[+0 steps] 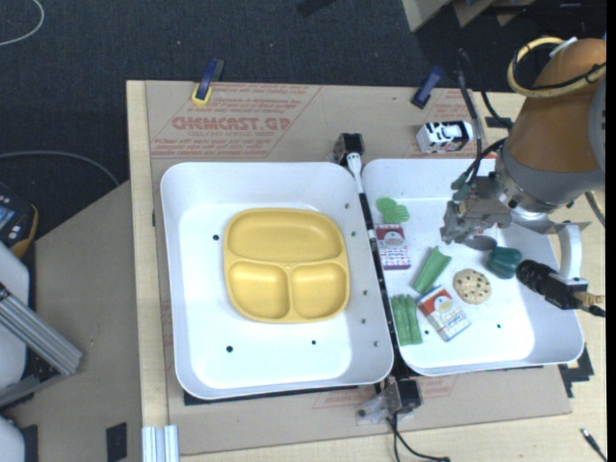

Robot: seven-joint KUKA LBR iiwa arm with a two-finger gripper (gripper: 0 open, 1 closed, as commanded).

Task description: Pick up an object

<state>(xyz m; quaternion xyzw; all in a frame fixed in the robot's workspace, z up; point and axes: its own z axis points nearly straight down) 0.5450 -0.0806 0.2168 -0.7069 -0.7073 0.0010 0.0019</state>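
My gripper (pixel 470 225) hangs over the right bin (pixel 539 345), in its upper middle part. Below it lie a round cookie (pixel 472 285) and a teal piece (pixel 503 258) to the right. A green pickle-shaped piece (pixel 430 269) lies slantwise to the lower left of the gripper. Further left are a small green leafy piece (pixel 392 210) and a red and white card (pixel 392 247). Near the bin's front lie a green bean bundle (pixel 406 318) and a small red and white box (pixel 446 314). Nothing shows between the gripper and these things.
The left bin (pixel 192 345) holds a yellow divided plate (pixel 286 263). A small black and white toy (pixel 445 136) stands on the bench behind the right bin. Blue and yellow clamps (pixel 206 80) sit at the board's far edge.
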